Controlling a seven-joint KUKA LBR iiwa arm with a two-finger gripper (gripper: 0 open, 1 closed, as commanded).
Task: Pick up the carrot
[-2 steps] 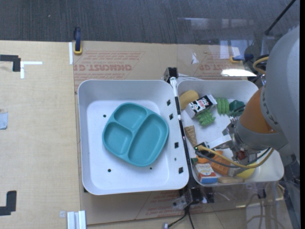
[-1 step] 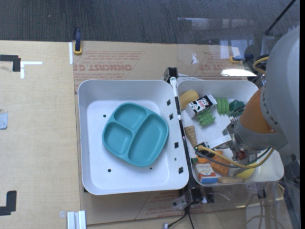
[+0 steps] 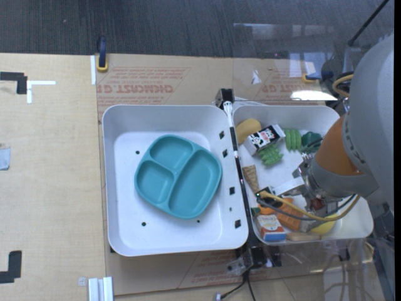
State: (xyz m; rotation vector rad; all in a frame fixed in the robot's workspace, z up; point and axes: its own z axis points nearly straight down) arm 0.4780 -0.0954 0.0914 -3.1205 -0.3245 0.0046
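one readable label, "chemcast gp", on clear sheet [image 3: 143, 86] behind bins.

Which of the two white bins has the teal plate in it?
The left bin holds the teal plate; the right bin holds mixed food items.

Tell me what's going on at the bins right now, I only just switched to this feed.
The arm is reaching over the right bin, its wrist low above the front of the pile, where the carrot lies beside a small carton. Nothing shows the carrot as lifted yet. Green items and a yellow piece sit toward the back. The left bin holds a teal divided plate, untouched.
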